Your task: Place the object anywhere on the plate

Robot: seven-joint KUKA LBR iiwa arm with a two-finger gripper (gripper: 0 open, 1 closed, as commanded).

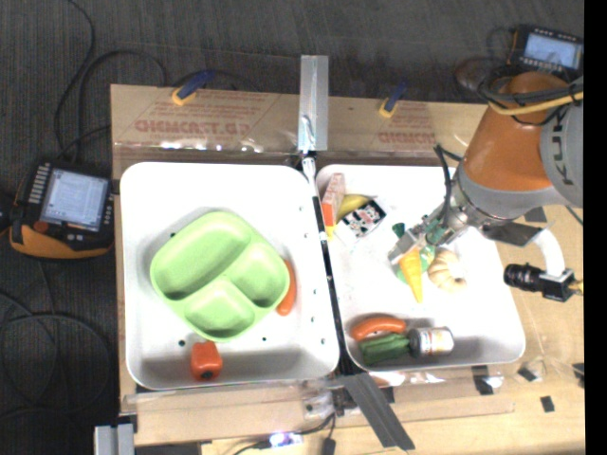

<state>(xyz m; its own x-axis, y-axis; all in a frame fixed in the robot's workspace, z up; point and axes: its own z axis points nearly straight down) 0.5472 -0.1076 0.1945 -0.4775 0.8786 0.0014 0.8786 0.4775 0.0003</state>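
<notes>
While the arm reaches in from the right: the claw (434, 233) hangs low over the right bin (493, 335).
Claw state: cannot be told; its tip merges with the toys.
Task's thing: likely the yellow-orange cone-shaped toy (412, 271), just beside the claw, beside a pale knobbly piece (445, 269).
Plate: green, three-part plate (220, 271) lies in the left bin (142, 349), well apart, awaiting the toy.
Writing: red print on the cardboard (190, 124) on the desk, too blurred to read.
</notes>
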